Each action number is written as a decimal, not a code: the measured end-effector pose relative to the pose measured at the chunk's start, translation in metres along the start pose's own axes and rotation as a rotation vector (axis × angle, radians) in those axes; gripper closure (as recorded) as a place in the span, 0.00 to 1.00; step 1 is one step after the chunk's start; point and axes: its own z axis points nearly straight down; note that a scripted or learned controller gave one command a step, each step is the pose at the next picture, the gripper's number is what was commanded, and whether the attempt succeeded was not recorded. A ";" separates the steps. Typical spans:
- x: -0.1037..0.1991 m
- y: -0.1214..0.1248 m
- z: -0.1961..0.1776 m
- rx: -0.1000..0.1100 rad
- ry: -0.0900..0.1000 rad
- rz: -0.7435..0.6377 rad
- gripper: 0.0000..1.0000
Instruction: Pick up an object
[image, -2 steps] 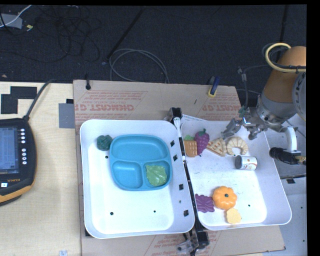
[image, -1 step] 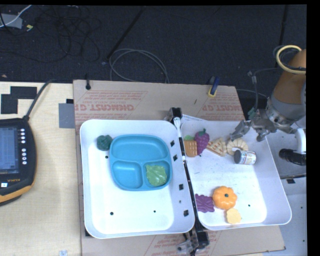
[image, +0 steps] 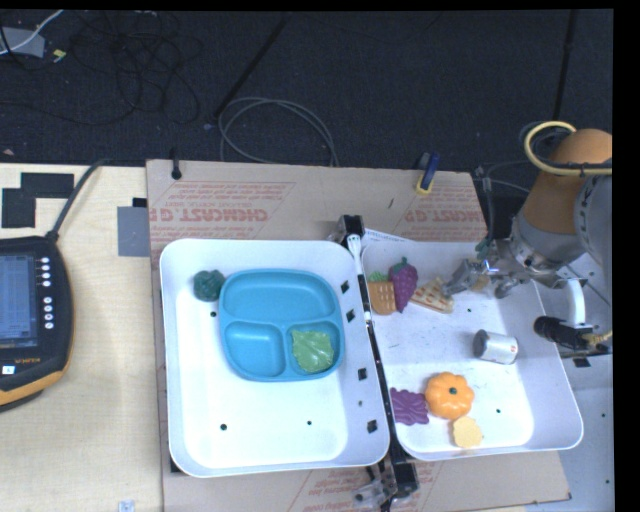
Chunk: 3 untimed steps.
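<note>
Writing: the cardboard sheet under the bins carries red print, upside down and mirrored, too garbled to read.
Surface: two white bins on that cardboard; a teach pendant lies left of them.
Left bin: a blue divided plate holding a green piece; a dark green ball beside it.
Right bin: orange pumpkin, purple grapes, waffle piece, small white cylinder.
Gripper: over the right bin's upper part, near the waffle piece; jaw state cannot be made out.
Room: dark floor with loose cables.
</note>
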 end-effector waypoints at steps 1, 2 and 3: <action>0.000 -0.070 0.008 -0.006 0.000 0.005 0.00; 0.072 -0.161 0.009 -0.001 0.003 0.006 0.00; 0.069 -0.157 -0.002 -0.006 0.003 0.009 1.00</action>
